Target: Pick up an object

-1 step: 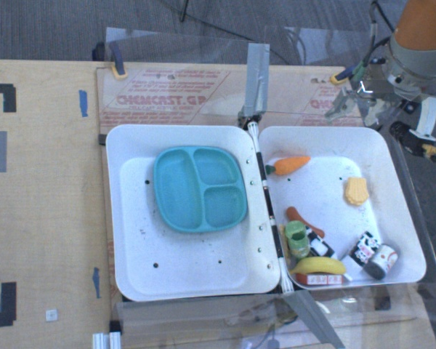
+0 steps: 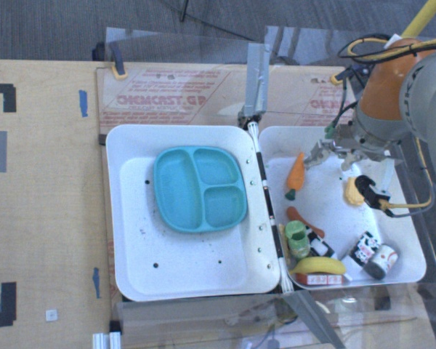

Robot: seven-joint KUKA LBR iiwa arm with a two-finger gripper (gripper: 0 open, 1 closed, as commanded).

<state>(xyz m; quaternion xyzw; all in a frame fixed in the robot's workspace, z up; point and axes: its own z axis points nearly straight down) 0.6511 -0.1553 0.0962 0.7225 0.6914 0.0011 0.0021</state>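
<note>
My gripper (image 2: 332, 157) hangs over the back of the right bin (image 2: 414, 231), its fingers spread open with nothing between them. An orange carrot (image 2: 296, 174) lies just left of and below the gripper. To the gripper's lower right, a yellow object (image 2: 353, 192) sits partly behind a black cable. Further forward are a red pepper-like piece (image 2: 305, 222), a green cup (image 2: 298, 238), a banana (image 2: 320, 265), a black-and-white patterned item (image 2: 364, 249) and a small can (image 2: 384, 260).
The left bin (image 2: 131, 253) holds a turquoise divided plate (image 2: 201, 188). A ridge (image 2: 265, 202) separates the two bins. The grey arm with its orange band (image 2: 385, 93) enters from the upper right, with cables looping around it.
</note>
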